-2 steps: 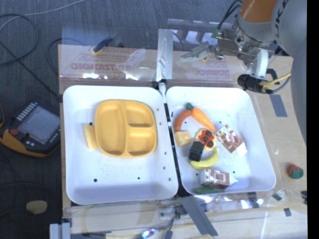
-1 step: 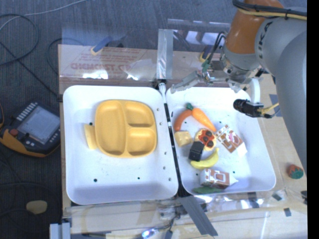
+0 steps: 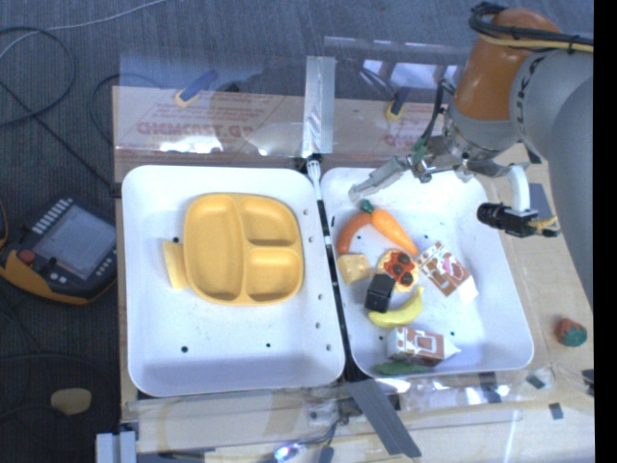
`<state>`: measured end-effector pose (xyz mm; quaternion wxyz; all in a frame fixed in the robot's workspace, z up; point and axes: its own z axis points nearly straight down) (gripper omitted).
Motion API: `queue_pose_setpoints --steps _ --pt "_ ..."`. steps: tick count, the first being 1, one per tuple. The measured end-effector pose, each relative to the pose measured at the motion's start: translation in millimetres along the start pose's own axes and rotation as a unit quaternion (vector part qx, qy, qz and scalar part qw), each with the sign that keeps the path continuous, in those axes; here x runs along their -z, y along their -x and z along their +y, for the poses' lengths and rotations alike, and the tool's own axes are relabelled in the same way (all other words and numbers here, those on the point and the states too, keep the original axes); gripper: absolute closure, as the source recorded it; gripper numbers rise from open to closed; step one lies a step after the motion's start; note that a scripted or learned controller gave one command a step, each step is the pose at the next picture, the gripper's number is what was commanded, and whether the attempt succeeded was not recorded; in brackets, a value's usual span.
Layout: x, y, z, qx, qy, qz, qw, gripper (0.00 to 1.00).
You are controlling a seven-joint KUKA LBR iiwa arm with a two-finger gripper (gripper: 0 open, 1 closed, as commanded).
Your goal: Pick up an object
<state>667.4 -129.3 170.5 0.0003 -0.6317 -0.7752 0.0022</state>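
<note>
Carrot [image 3: 393, 225] is the nearest candidate: it lies in the upper left part of the right bin [image 3: 501, 287], orange, slanted, green tip toward the upper left. An orange curved piece [image 3: 349, 232] touches it on the left, against the bin's wall. Below these, right of frame centre, sits a tight heap: a pale block [image 3: 353, 267], a black piece [image 3: 380, 291] on a banana [image 3: 403, 313], a red-and-dark item [image 3: 397, 266], a printed box [image 3: 443, 268] and a second box [image 3: 420, 343] near the lower rim.

Above the carrot, at the bin's upper edge, hangs the claw [image 3: 416, 165], with a grey finger-like part reaching left and down toward the carrot's green end. Whether it is released or clenched I cannot tell, and nothing is seen between its tips.

The left bin [image 3: 145, 336] carries a yellow tray [image 3: 242, 247] and is well apart from the arm. A pendant [image 3: 60, 249] lies off the bench at the far left.

Risks, as I judge them: the carrot is round and tapered, so a pinch across it could slip or roll it into the curved piece. Coming down so near the wall could catch the rim. In the heap, a close could clip two items at once or knock the black piece off the banana.
</note>
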Motion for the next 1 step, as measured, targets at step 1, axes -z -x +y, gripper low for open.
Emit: queue_pose_setpoints --steps 1 --pt "22.8 20.2 -36.0 0.004 0.001 0.000 1.0000 1.00"
